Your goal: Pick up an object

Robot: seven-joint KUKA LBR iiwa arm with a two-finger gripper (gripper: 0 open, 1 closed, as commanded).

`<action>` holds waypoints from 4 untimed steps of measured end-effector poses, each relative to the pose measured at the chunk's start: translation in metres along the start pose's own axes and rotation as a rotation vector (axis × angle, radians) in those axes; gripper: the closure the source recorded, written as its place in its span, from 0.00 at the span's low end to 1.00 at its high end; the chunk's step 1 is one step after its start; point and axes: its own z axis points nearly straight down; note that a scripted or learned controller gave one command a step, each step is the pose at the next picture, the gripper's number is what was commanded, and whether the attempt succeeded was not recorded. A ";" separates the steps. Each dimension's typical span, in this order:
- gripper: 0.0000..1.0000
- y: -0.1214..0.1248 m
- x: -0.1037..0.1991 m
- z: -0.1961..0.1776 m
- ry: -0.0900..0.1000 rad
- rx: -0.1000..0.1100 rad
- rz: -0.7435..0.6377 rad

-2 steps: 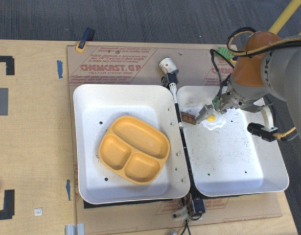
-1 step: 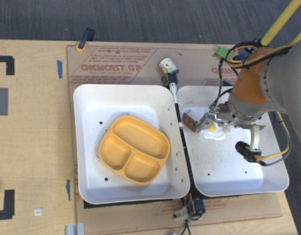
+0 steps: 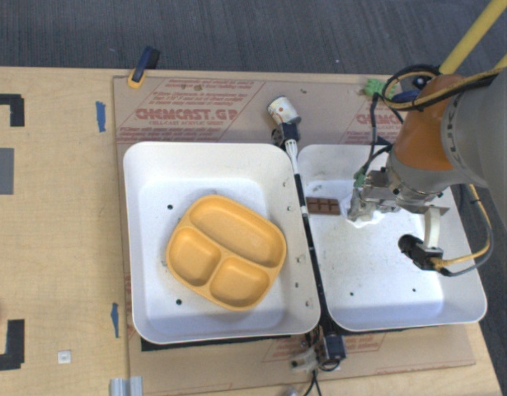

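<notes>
A small brown rectangular block (image 3: pixel 323 206) lies flat in the right bin (image 3: pixel 385 304), close to its left wall. My gripper (image 3: pixel 363 211) hangs low over the same bin, just right of the block and apart from it. The grey arm with its orange band (image 3: pixel 422 143) reaches in from the right above the gripper. A yellow three-compartment plate (image 3: pixel 227 251) rests in the middle of the left bin (image 3: pixel 150 180), turned at an angle.
A black cable end with a yellow tip (image 3: pixel 422 252) dangles over the right bin's middle. The divider rail (image 3: pixel 304 229) separates the two bins. A white-capped fixture (image 3: pixel 280 110) stands behind the bins. Brown board surrounds both.
</notes>
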 end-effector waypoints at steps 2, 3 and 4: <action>0.00 -0.076 -0.017 0.011 0.002 0.007 0.273; 0.00 -0.011 -0.044 0.012 0.000 0.005 0.330; 0.00 0.032 -0.089 0.002 0.019 0.014 0.394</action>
